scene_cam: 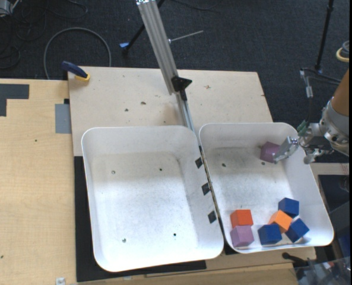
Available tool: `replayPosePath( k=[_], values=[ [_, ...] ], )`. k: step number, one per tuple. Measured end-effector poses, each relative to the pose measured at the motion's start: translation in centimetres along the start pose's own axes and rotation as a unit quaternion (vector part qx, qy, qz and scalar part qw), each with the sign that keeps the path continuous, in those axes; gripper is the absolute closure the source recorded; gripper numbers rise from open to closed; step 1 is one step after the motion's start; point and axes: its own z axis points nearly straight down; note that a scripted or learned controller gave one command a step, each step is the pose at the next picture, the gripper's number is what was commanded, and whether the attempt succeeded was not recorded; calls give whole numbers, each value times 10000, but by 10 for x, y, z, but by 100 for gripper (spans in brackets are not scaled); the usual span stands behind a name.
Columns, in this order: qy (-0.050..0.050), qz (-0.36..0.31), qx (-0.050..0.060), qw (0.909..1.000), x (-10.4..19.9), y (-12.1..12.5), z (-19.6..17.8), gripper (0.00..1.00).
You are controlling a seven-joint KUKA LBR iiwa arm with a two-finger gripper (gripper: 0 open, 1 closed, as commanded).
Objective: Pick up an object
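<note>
The step in hand looks like a grasp on the purple block point(269, 151), which lies in the right bin point(318, 195) near its far right corner, well apart from the cluster of blocks at the bin's near edge. To do it well, the gripper point(289, 148) should settle so the block sits squarely between the fingers, not nudged by one tip, and it should close before any lift; the bin wall is just beside the block on the right, so the approach needs to stay clear of that rim. As for the fingers, one light-coloured tip reaches in from the right and appears to touch or nearly touch the purple block's right side, but how far they are spread cannot be told at this size, nor whether the block is pinched between them. I judge the block not yet secured. Toward the near edge from the purple block lie an orange block point(241, 217), a mauve block point(241, 236) and three blue blocks point(288, 206) around a second orange one point(281, 219).
</note>
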Motion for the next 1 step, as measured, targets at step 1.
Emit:
replayPosePath(
  k=[1],
  values=[
    [-11, -24, -48, 10000, -8, 51, 137, 0]
  ],
)
